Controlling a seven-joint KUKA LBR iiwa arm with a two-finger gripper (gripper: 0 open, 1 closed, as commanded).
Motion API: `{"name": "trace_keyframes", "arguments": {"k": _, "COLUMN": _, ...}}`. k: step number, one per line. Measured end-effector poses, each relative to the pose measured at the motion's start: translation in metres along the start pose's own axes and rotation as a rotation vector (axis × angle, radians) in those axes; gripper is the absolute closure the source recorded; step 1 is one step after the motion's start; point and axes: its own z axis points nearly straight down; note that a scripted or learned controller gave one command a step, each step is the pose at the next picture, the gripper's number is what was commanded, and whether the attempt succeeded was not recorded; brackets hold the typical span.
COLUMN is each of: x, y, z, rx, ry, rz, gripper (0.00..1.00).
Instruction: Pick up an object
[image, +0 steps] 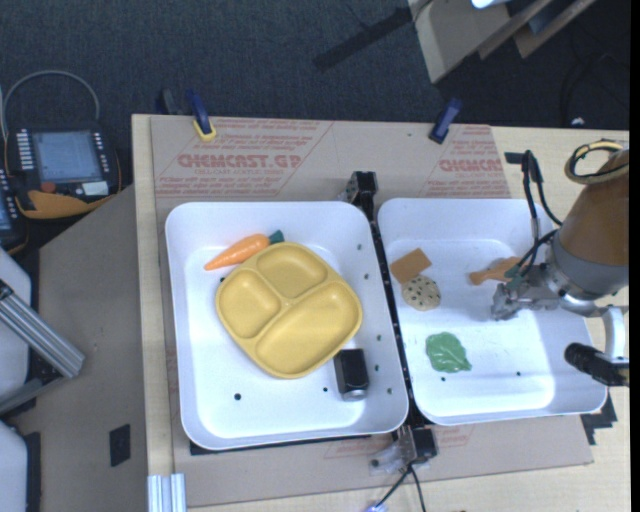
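My gripper (507, 300) hangs low over the right bin (480, 400), near its right side. Just above it lies a small tan piece (490, 272), close to the fingers. A tan cracker (410, 265) and a speckled cookie (421, 292) lie at the bin's left. A green lettuce leaf (447, 352) rests toward the front. In the left bin (190, 330) sit a yellow divided plate (289, 309), a toy carrot (238, 251) and a small black block (351, 371). Nothing shows between the fingers.
The arm's grey wrist with its orange band (595, 240) covers the right bin's right edge. A black divider (385, 300) runs between the bins. Blue clamps (203, 115) hold the cardboard at the back.
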Motion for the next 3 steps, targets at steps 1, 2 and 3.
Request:
{"name": "trace_keyframes", "arguments": {"k": 1, "x": 0.005, "y": -0.001, "z": -0.041, "rx": -0.001, "ry": -0.001, "rz": 0.0, "gripper": 1.0}}
{"name": "trace_keyframes", "arguments": {"k": 2, "x": 0.002, "y": 0.001, "z": -0.082, "rx": -0.002, "ry": -0.001, "rz": -0.001, "gripper": 1.0}}
{"name": "trace_keyframes", "arguments": {"k": 3, "x": 0.012, "y": 0.003, "z": -0.134, "rx": -0.003, "ry": -0.001, "rz": -0.001, "gripper": 1.0}}
